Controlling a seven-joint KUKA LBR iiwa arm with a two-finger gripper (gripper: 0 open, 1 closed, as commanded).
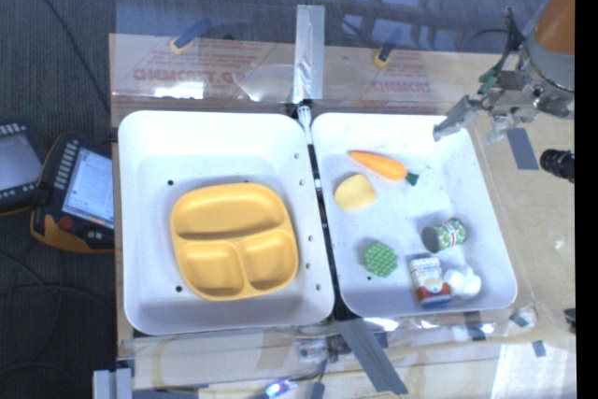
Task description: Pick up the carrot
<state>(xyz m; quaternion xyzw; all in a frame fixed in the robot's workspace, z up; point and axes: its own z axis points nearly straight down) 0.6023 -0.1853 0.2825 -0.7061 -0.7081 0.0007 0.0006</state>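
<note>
Bench bears two white bins; carrot [377, 164] lies in right bin [486, 201]. Gripper [476, 128] hovers over far-right rim, fingers spread wide, holding nothing.

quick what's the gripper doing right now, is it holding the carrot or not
Gripper: open, holding nothing, above the right bin's upper right corner. The carrot lies in that bin, apart from it.

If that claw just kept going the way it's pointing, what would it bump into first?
Probably the carrot. The gripper points leftward over the right bin's upper corner, and the carrot lies nearest along that line, though its height is hard to judge.
</note>
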